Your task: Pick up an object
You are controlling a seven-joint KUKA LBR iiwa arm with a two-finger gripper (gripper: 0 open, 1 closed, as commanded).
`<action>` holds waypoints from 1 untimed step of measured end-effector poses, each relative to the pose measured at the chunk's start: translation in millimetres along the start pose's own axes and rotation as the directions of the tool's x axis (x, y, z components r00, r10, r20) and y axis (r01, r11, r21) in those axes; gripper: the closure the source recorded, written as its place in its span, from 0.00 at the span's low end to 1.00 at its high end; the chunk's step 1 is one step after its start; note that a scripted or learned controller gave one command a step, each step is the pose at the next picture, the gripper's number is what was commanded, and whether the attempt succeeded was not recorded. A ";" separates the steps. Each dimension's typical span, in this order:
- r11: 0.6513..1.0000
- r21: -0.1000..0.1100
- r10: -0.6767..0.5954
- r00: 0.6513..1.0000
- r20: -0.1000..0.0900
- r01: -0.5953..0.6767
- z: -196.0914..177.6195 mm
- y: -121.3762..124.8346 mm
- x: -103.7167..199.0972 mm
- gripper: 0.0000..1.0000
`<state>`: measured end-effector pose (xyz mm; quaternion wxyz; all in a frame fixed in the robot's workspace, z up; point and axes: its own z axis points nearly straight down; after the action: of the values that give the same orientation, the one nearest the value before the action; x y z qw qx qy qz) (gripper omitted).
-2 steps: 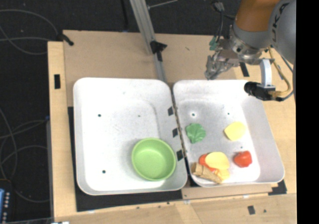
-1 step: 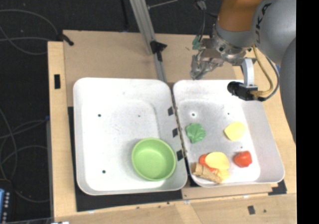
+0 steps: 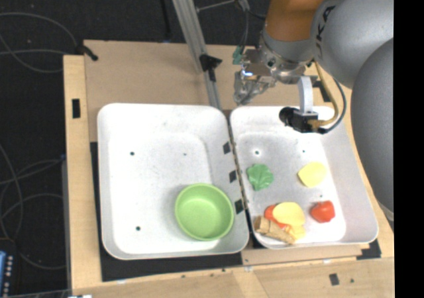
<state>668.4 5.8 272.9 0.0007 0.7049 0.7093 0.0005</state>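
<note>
My gripper (image 3: pixel 246 89) hangs above the back edge of the right bin (image 3: pixel 344 157), near the divide between the two bins, with nothing visibly between its fingers. In the right bin lie a green leafy piece (image 3: pixel 260 176), a yellow piece (image 3: pixel 312 174), a red piece (image 3: pixel 322 211), a larger yellow piece (image 3: pixel 289 214) over an orange-red one (image 3: pixel 270 212), and a tan item (image 3: pixel 273 230) at the front edge. A green bowl (image 3: pixel 204 211) sits in the left bin (image 3: pixel 132 157) at its front right.
A slanted metal pole (image 3: pixel 192 32) rises behind the bins, just left of the gripper. The grey arm (image 3: pixel 358 32) with its orange band fills the upper right. Black cables and a white bracket (image 3: pixel 306 108) hang over the right bin's back rim.
</note>
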 end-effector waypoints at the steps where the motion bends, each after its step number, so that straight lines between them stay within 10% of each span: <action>1: 1.000 0.003 0.001 1.000 0.001 -0.001 21.5 1.6 42.9 1.00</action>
<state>669.8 48.7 251.4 0.0000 0.7052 0.7090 -0.0011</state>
